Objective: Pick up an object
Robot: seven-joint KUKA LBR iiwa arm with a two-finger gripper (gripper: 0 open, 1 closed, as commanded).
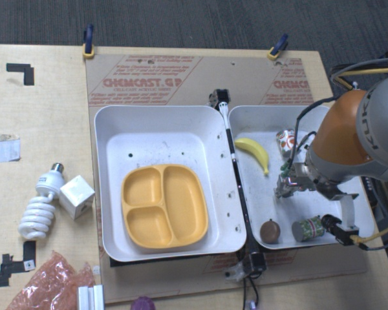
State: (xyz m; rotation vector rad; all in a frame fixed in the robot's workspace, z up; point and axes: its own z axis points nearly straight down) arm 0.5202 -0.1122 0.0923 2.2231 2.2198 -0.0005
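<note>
We see the claw point(286, 189) low in the right bin point(258, 118), just right of the banana point(253, 151); we cannot tell its state

Colours on the bench

Yellow-orange plate point(165, 205) in a white bin point(110, 173); yellow banana point(254, 152), brown ball point(269, 231), green can point(308, 228) in the other white bin point(258, 118); white bulb point(40, 206); arm point(349, 134) grey and orange.

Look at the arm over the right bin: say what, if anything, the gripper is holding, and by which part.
Nothing is seen held. The gripper hangs over bare floor of the right bin, apart from the banana, the brown ball and the green can.
</note>
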